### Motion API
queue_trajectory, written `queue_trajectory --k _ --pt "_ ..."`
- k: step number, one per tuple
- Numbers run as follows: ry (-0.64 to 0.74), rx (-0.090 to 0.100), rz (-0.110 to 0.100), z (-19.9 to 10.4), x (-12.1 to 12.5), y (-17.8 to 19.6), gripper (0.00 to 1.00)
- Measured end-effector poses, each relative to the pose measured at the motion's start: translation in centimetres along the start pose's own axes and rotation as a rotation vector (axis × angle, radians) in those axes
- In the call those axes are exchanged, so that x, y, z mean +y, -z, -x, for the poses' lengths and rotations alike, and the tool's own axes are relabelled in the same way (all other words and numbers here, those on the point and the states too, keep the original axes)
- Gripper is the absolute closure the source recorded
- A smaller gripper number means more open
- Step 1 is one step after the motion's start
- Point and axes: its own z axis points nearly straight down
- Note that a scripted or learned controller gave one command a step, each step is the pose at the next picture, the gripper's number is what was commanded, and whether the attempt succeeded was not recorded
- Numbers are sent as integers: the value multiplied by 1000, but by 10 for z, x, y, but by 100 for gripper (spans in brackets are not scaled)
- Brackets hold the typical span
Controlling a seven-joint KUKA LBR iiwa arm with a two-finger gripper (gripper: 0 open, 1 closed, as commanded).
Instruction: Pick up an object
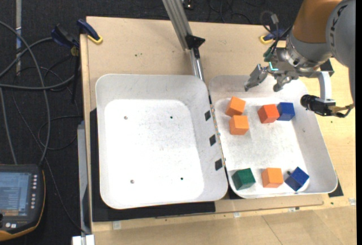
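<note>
- While I scan from the left, the shallow white plastic left bin (113, 125) holds no blocks, so nothing is moved yet.
- Small cubes sit in the right white bin (322, 147); the nearest candidates are the orange cube (236, 106) and red cube (268, 113).
- My two-finger gripper (267, 80) hovers spread open, holding nothing.
- I read no labels.

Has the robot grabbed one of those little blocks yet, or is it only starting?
Only starting, it seems. The gripper hangs open above the right bin's far edge with nothing between its fingers. All seven blocks lie in that bin, the nearest being an orange block. Lowering, gripping and lifting are left.
</note>
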Motion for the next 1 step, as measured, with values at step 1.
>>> queue_trajectory --k 1 --pt "1 -2 4 0 1 3 0"
